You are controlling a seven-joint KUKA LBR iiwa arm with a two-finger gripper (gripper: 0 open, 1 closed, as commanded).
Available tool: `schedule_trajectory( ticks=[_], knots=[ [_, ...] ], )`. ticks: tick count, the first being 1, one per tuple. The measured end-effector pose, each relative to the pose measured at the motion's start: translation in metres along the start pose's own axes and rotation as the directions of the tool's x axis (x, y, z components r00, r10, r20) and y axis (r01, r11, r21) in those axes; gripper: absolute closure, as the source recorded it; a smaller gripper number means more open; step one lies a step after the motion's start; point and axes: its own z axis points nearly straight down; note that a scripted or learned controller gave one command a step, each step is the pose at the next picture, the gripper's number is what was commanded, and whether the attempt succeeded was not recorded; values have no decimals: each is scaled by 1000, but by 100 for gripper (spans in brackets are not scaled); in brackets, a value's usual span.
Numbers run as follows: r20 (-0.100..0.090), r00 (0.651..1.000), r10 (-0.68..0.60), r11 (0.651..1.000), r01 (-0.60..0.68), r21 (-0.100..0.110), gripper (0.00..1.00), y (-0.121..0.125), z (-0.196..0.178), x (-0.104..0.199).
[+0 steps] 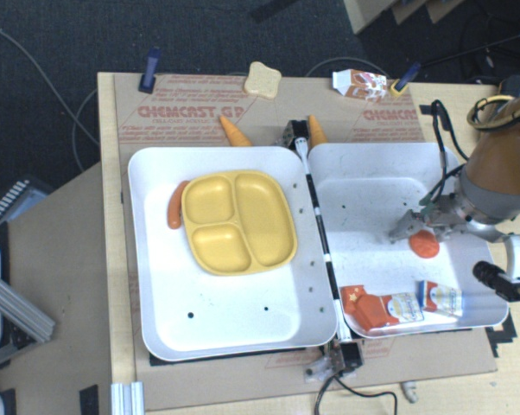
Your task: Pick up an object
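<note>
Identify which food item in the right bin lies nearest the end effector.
The round red tomato, just below the end effector. The red-and-white carton and the small blue-capped packet lie farther away along the bin's lower edge.

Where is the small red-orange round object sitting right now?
The red-orange round object lies in the right bin, just below the gripper and above the milk carton at the bin's near edge.

I note the arm (498, 173): broad orange band over a pale grey wrist ring. Black cables loop alongside it, with a yellowish coil near the top. The gripper (422, 224) looks dull grey metal, angular, with thin struts.
</note>
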Motion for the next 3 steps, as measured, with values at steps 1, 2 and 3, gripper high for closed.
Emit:
schedule_trajectory(
  ticks=[1, 2, 3],
  knots=[
    [2, 1000, 0, 1000, 0, -6, 100, 2, -12, 0],
    [2, 1000, 0, 1000, 0, -5, 0, 1, -11, 0],
    [2, 1000, 0, 1000, 0, -5, 0, -2, 11, -3]
  ],
)
